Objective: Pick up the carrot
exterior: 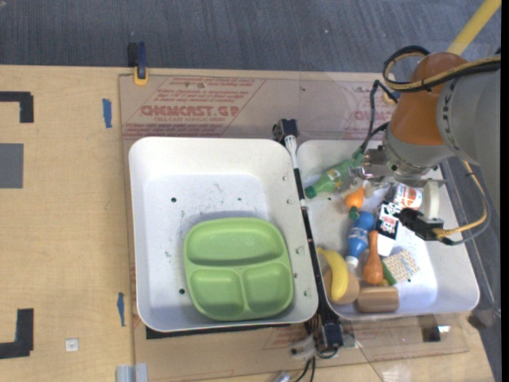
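Note:
The carrot [372, 264], orange with a green top at its lower right, lies in the right bin [453, 293] between a blue bottle and a patterned packet. My gripper [378, 180] hangs over the upper part of that bin, well above the carrot in the view, under the orange-banded wrist [415, 110]. It sits close to a small orange piece [355, 199] and a green bottle. Clutter and the wrist body hide its tip.
The right bin also holds a green bottle [326, 183], a blue bottle [359, 238], a banana [338, 274], a wooden block [376, 298], a red-and-white can [408, 196] and a patterned packet [402, 263]. In the left bin [159, 173] lies a green divided plate [237, 267].

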Controlling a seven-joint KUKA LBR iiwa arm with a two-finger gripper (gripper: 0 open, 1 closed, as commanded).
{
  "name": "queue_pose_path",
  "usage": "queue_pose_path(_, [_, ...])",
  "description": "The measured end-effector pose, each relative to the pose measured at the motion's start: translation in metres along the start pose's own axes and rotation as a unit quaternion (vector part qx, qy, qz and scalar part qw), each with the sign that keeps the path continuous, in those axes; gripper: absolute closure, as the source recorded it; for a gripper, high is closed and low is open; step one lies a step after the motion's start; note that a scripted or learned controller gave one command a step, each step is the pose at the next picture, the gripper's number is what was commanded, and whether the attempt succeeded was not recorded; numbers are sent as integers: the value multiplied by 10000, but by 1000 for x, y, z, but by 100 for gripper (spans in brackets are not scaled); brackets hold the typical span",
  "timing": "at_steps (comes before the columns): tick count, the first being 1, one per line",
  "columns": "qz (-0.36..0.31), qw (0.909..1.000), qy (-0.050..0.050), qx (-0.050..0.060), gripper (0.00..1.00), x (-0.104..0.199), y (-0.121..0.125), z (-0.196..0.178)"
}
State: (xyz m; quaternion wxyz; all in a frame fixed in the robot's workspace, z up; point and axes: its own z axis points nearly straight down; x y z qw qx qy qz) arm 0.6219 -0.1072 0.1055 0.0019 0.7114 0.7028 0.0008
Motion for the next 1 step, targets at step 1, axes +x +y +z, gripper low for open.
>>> queue_pose_path(1, [-592, 9982, 8, -18, 100, 53, 29, -83])
